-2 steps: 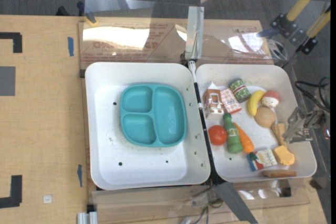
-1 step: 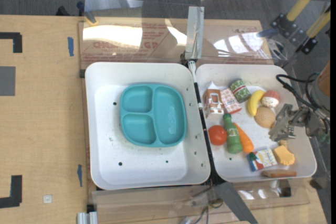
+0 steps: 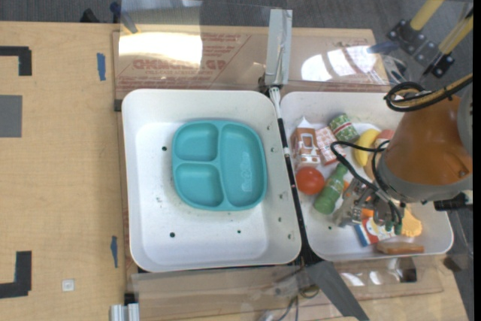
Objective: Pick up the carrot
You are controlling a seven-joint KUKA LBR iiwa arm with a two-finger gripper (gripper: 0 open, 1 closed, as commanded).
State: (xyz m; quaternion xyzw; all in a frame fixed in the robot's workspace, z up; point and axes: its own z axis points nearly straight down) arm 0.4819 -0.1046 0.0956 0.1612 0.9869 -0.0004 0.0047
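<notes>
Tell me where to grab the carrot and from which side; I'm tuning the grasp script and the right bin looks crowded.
Probably from straight above, closing across the narrow width of the carrot. It lies near the front of the right bin, largely hidden beneath the gripper and the arm. Other items are packed close around it, so a sideways approach looks blocked.

One fixed camera looks down at a slant on both white bins (image 3: 143, 184).

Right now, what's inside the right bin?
The right bin holds a tomato, green bottle, can, banana and a carton. The arm covers the rest; orange pieces beside the tool may be the carrot.
</notes>
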